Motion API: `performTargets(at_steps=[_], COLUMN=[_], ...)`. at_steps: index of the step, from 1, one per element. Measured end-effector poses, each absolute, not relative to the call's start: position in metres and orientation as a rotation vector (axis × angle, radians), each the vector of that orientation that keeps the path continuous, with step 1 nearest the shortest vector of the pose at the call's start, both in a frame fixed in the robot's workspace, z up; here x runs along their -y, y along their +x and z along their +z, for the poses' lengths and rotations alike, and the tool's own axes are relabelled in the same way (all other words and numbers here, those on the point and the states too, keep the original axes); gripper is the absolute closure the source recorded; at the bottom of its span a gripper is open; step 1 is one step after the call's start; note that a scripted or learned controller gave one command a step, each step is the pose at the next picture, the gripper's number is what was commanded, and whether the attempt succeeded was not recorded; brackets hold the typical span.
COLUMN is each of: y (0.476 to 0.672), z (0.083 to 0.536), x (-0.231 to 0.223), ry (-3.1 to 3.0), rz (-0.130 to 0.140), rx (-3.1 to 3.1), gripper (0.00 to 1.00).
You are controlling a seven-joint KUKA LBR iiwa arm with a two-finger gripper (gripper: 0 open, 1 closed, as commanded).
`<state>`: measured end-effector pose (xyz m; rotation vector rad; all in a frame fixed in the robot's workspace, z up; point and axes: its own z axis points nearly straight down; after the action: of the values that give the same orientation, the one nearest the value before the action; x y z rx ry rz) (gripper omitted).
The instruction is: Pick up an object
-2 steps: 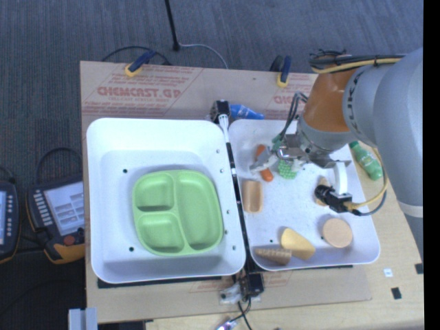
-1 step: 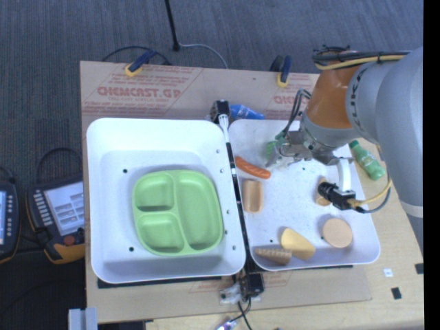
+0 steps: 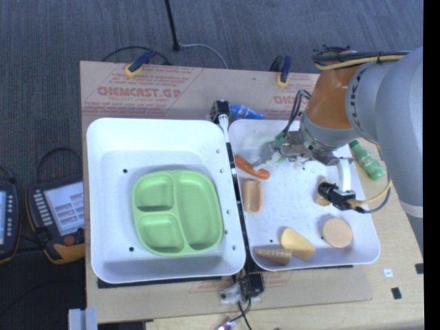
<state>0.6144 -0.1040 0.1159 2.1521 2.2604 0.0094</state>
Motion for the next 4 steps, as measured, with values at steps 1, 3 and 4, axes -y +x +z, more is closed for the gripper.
performTargets(at_steps=[1, 3, 4], y=[0.594, 0.574, 0.639], z=[0.185, 0.096, 0.092], x=[0.020, 0.100, 0.099], ry=[2.376, 2.080, 2.135], rz=[0.000, 0.006, 0.015], rx=[-2.056, -2.348, -2.290], gripper=[0.00, 0.00, 0.00])
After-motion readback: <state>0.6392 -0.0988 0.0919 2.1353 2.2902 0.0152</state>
